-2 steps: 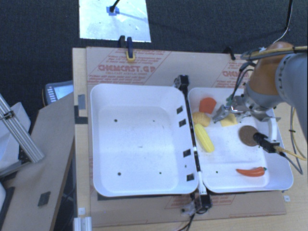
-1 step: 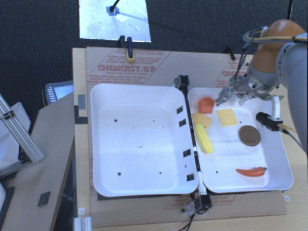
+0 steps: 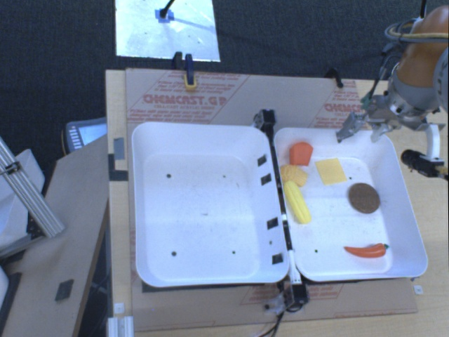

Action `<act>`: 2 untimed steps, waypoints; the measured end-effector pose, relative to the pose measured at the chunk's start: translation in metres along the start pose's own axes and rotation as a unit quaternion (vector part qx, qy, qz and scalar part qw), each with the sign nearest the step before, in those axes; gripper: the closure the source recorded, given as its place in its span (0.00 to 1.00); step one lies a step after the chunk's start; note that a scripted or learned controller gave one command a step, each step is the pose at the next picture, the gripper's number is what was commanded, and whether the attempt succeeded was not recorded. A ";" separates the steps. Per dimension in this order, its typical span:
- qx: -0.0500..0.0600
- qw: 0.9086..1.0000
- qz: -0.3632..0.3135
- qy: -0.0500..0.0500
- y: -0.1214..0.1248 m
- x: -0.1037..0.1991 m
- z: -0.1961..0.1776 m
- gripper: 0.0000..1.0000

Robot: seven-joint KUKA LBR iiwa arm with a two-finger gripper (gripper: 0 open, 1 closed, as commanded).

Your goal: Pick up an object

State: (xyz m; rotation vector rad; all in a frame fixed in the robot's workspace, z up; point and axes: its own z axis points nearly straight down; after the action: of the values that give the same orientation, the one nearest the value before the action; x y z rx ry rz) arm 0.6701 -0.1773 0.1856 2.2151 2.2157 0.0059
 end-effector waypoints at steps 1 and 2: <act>0.001 1.000 0.000 0.000 -0.001 -0.031 -0.028 0.00; 0.002 1.000 -0.002 0.001 0.000 -0.029 -0.043 0.00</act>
State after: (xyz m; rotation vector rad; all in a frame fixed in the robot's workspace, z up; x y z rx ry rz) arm 0.6694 -0.2066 0.2288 2.2139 2.2214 0.0037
